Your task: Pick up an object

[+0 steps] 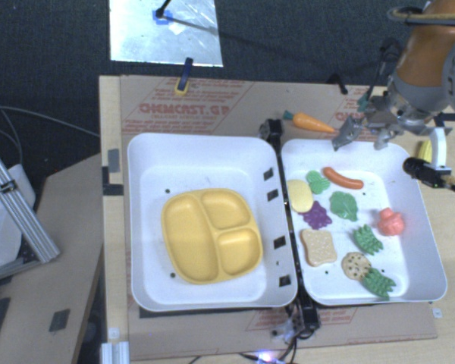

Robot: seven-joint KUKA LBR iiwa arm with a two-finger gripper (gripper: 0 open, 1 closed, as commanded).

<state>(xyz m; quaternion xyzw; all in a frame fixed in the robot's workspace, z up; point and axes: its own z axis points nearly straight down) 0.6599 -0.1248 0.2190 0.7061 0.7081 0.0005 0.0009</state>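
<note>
My gripper (pixel 362 136) hangs above the far edge of the right bin (pixel 421 203), its two fingers spread apart with nothing between them. Just below it in the bin lies a red-orange sausage (pixel 343 177). Toy foods fill the bin: a yellow lemon piece (pixel 300 196), green leaf (pixel 316 181), purple grapes (pixel 316 216), green broccoli (pixel 343 205), pink piece (pixel 390 221), bread slice (pixel 318 246), cookie (pixel 355 265) and two green leafy pieces (pixel 367 239) (pixel 379 282). A carrot (pixel 313 123) lies on the bench behind the bin.
The left bin (pixel 144 203) holds a yellow divided plate (pixel 211 234). A silver sheet (pixel 165 20) and a small yellow-blue item (pixel 184 76) sit beyond the bins. A metal frame (pixel 15 203) stands at the left.
</note>
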